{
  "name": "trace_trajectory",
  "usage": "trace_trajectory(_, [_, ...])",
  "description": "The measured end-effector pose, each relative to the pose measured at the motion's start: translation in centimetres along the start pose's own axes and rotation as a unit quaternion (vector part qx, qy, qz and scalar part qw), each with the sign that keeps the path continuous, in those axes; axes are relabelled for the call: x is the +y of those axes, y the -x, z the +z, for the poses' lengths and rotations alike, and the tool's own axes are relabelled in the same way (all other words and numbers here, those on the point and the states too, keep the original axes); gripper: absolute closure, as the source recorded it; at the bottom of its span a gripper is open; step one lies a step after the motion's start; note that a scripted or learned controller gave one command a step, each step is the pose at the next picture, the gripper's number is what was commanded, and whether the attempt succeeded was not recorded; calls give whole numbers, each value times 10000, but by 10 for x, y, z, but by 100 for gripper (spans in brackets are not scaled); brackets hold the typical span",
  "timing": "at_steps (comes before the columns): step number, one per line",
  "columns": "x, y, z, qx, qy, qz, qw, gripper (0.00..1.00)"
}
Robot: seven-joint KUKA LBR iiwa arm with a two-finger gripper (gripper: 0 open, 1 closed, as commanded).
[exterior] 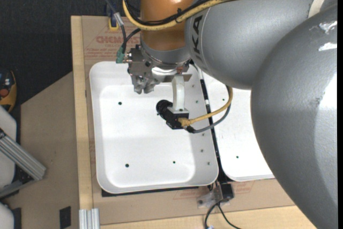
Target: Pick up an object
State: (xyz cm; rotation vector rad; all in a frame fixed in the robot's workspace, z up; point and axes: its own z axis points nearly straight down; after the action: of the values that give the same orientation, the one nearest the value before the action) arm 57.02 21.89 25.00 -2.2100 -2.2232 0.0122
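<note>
My gripper [142,83] hangs over the far part of the left white bin [112,169], close above its floor and below the orange wrist band. The big grey arm reaches in from the right and hides most of the right bin [244,163]. Nothing is visibly held by the gripper.
The two bins sit side by side on a brown cardboard sheet [80,115]. Small dark dots mark the left bin's floor. A metal bracket [21,161] lies at the far left, off the bench. A small connector [222,193] sits at the front edge between the bins.
</note>
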Motion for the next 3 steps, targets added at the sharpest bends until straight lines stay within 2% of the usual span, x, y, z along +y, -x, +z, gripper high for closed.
trace_trajectory(1, [-21, 32, -52, 9, 73, 40, 10000, 100])
trace_trajectory(2, [-54, 14, -70, 11, 49, 10, 10000, 100])
trace_trajectory(3, [-68, 10, -97, 15, 68, 17, 10000, 100])
